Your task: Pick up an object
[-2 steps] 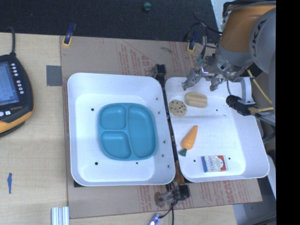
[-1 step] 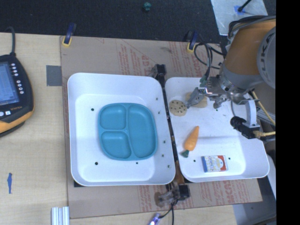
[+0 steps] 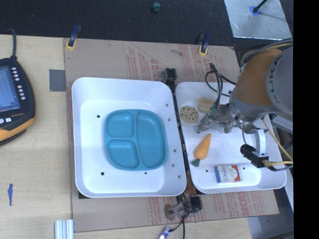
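Observation:
My gripper (image 3: pixel 207 122) reaches in from the right and hangs low over the middle of the right bin (image 3: pixel 269 183). Just below it lies an orange toy carrot (image 3: pixel 202 147) with its green end toward the bin's left wall. A round tan cookie (image 3: pixel 188 114) lies to the gripper's left. A beige block (image 3: pixel 205 104) sits just behind the gripper. Near the bin's front wall rests a small flat packet (image 3: pixel 228 173) with a blue and red label. I see nothing held in the gripper.
The left bin (image 3: pixel 84 178) bears a blue divided plate (image 3: pixel 135 139). A teach pendant (image 3: pixel 12 96) lies at the bench's left edge. The arm's cables (image 3: pixel 273 161) trail over the right bin's right side.

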`<state>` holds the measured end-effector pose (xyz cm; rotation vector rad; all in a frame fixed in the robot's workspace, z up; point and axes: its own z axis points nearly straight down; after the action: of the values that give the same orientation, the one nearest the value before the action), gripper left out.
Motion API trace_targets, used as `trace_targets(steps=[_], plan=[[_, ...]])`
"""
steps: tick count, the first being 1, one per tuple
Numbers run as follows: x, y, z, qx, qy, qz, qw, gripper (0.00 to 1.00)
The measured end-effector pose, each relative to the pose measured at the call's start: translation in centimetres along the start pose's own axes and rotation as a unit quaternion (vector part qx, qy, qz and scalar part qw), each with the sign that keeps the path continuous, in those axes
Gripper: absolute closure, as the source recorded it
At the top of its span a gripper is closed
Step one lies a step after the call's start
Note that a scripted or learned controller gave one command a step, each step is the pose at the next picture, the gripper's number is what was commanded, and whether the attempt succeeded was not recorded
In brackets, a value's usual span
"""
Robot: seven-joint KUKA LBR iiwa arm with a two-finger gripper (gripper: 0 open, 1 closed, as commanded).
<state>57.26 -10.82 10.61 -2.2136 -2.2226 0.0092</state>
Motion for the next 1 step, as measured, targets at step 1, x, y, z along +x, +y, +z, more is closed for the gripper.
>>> trace_targets(steps=[1], plan=[[1.26,-3.92,1.42,-0.001,0.000,0.000,1.0000,0.00]])
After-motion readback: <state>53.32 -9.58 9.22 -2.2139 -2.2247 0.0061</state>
